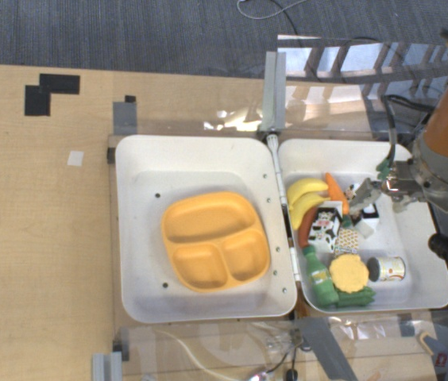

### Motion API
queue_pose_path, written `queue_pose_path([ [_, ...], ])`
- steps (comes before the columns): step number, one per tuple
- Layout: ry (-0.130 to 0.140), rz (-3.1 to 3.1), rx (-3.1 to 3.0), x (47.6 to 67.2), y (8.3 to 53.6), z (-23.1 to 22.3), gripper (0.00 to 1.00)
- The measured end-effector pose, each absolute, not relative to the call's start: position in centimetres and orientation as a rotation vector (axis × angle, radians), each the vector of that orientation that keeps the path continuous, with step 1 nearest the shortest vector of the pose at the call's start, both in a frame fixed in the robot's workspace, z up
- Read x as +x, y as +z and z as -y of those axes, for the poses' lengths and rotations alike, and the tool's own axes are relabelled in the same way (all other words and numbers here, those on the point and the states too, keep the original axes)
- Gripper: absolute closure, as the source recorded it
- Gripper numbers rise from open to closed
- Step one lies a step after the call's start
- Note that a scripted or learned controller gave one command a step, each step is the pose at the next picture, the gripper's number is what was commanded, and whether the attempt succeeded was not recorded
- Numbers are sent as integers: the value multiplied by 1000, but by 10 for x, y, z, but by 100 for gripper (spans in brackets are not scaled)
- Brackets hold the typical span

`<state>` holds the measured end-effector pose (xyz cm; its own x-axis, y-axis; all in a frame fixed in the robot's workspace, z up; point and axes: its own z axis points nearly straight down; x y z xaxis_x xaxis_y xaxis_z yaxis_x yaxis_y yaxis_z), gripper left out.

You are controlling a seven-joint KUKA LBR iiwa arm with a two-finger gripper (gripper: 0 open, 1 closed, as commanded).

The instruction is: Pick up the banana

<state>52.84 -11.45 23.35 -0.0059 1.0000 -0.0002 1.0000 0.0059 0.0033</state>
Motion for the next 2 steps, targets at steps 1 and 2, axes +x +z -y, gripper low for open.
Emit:
queue_pose_path([
  [1,6,-1973,2442,584,255,30,0],
  [2,4,-1296,2861,552,311,5,0],
])
